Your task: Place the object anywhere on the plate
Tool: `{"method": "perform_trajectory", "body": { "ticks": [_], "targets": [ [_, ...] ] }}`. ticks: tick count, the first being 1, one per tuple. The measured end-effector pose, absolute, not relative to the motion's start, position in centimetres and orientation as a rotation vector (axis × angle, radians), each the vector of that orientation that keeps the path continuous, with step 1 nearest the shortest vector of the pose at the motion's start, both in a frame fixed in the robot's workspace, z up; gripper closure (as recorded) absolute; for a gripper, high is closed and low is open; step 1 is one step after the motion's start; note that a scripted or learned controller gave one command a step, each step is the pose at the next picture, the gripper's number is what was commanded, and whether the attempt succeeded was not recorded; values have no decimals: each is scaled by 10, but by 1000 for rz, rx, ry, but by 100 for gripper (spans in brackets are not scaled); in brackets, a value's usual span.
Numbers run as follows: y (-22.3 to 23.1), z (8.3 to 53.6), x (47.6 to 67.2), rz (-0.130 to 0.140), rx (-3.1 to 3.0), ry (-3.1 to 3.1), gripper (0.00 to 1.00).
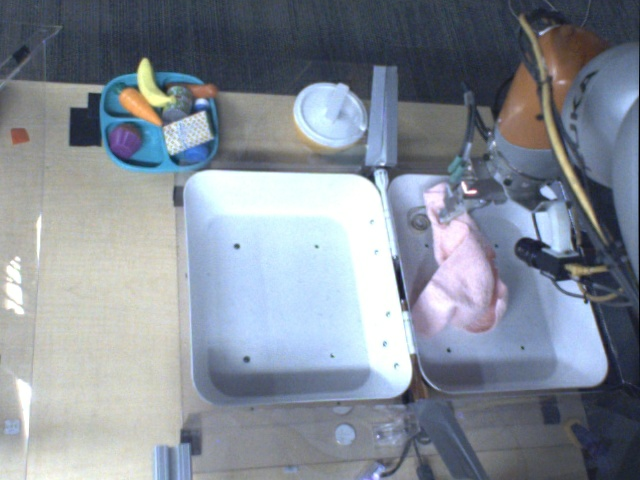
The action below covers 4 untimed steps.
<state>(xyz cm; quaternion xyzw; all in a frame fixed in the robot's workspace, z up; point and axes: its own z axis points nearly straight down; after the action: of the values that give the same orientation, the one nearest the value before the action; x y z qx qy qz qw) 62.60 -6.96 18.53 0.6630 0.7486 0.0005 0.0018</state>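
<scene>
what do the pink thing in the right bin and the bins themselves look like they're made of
Pink thing: looks like soft cloth, perhaps terry or fleece, matte; it lies crumpled in folds and bunches up at the top by the gripper. Right bin and left bin: probably moulded plastic, smooth white with a slight sheen, rounded corners and raised rims; painted metal can't be ruled out.

A blue tray [150,158] of toy food, with a yellow banana [151,85] and an orange carrot [138,105], sits on the worktop [90,298]. A white lidded cup [331,115] stands nearby.
</scene>
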Motion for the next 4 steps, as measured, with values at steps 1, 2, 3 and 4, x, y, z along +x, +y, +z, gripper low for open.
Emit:
{"method": "perform_trajectory", "body": {
  "ticks": [1, 2, 3, 4],
  "targets": [
    [-68, 225, 627, 4, 2070, 2359, 100],
    [-16, 216, 621, 3, 1553, 2728, 100],
    [30, 211, 615, 4, 975, 2983, 100],
    [72, 224, 600, 4, 364, 3116, 100]
  ]
}}
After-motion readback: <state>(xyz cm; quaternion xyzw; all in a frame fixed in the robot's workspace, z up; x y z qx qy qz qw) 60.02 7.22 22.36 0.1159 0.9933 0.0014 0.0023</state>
